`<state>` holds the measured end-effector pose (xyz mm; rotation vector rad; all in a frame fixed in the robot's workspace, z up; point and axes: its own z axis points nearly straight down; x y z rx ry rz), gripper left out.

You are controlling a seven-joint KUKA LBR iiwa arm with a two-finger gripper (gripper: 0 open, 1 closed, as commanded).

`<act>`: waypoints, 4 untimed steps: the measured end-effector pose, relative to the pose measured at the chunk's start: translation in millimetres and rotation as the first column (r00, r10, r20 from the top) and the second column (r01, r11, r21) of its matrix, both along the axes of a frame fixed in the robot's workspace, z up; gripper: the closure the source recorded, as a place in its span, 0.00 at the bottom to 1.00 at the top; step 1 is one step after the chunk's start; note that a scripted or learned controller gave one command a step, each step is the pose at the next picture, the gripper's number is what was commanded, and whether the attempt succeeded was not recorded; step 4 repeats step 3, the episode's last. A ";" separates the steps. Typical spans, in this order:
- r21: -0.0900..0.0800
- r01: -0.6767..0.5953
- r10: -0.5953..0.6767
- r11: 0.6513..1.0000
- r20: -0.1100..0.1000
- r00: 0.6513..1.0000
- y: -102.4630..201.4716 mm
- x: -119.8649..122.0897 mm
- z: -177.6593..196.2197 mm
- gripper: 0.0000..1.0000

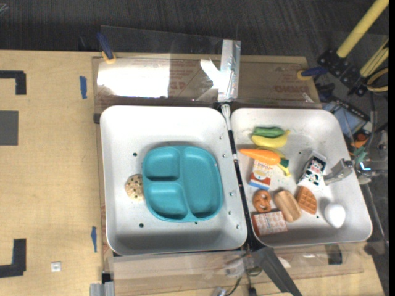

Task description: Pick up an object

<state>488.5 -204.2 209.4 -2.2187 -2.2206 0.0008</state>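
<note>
Step in hand, as I judge it: the approach, nothing lifted yet. The gripper (340, 169) sits low at the right bin's (345, 232) right wall, just beside the small milk carton (313, 170); I can't tell from here whether it is spread or closed, and nothing is seen clamped in it

Taking the carrot (261, 156) as landmark in the right bin:
- banana (271, 141) just behind it, green pepper (269, 131) behind that
- small printed box (261, 175) just in front, pretzel (261, 198) further front, flat packet (270, 222) at the front wall
- hot dog bun (286, 205) and waffle (307, 200) front-right
- milk carton to the right, white egg (335, 215) far front-right

Left of the carrot, across the divider, the left bin (117, 134) holds a teal divided plate (183, 182) with bare compartments, and a cookie (134, 187) touching the plate's left edge

Next move, my guess: the carton is the nearest candidate. It calls for centring over it, then closing and lifting straight; it leans, so it could tip or slide away
</note>
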 end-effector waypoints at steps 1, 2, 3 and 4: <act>-0.004 -0.059 0.059 0.998 0.010 0.998 49.4 -6.6 -122.0 0.00; -0.006 -0.057 0.057 0.998 0.013 0.998 48.8 -5.9 -112.2 1.00; -0.001 0.126 -0.126 0.992 0.010 0.992 87.3 46.0 16.9 1.00; -0.001 0.126 -0.126 0.992 0.010 0.992 87.3 46.0 16.9 1.00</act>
